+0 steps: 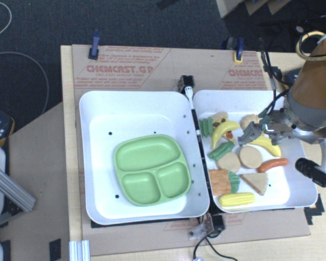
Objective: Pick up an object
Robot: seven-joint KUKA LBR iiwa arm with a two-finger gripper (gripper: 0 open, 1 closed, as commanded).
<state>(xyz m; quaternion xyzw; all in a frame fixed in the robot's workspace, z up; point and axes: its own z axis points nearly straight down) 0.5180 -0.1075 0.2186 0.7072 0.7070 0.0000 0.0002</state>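
Observation:
The right bin (293, 194) holds a heap of toy food. In it lie a yellow banana (226, 129), a second banana (267, 144), a round tan slice (250, 156), a red sausage (271, 165), a wedge of bread (256, 182), a corn cob (237, 199), an orange piece (219, 181) and green vegetables (223, 148). My gripper (261, 130) hangs low over the bin's upper middle, just above the second banana and the tan slice. Nothing visibly hangs from it.
The left bin (98, 113) holds a green divided plate (151, 169). A black clamp (186, 83) sits at the top of the ridge between the bins. Blue clips (94, 45) pin the cardboard sheet at the back. The arm's grey body (312, 99) covers the right bin's far right.

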